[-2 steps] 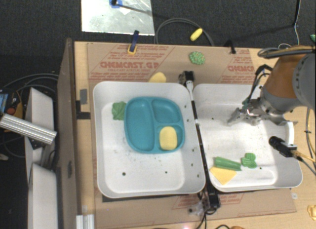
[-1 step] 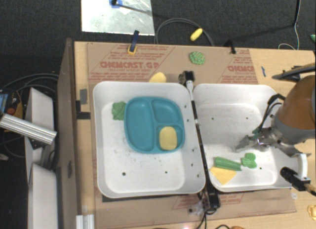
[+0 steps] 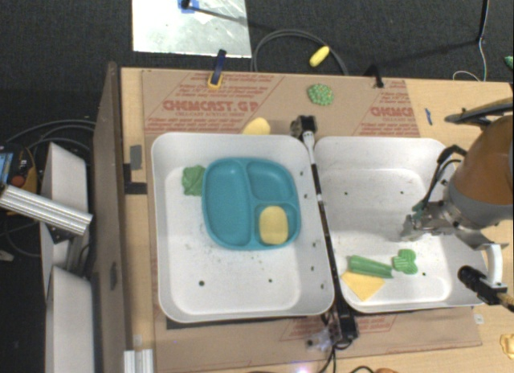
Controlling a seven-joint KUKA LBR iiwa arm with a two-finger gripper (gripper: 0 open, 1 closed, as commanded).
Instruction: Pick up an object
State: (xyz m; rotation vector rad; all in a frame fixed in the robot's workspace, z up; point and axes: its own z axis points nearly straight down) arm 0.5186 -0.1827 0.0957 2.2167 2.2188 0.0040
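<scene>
Camera view is looking down on two white bins, with the gripper (image 3: 418, 225) hanging over the right bin (image 3: 377, 166) near its right wall; whether it is open or closed, I cannot tell. Nothing is showing in its grasp. Just below and left of the gripper, a green stick-shaped object (image 3: 369, 267) is lying on the bin floor, its lower edge touching a yellow wedge (image 3: 363, 285). A small green leafy piece (image 3: 405, 262) is lying just beside the stick's right end, almost under the gripper. Well away to the gripper's left, in the left bin (image 3: 181, 283), a blue divided plate (image 3: 249, 202) is holding a yellow rounded item (image 3: 273, 224), and a green piece (image 3: 193, 179) is lying against the plate's left rim.
</scene>
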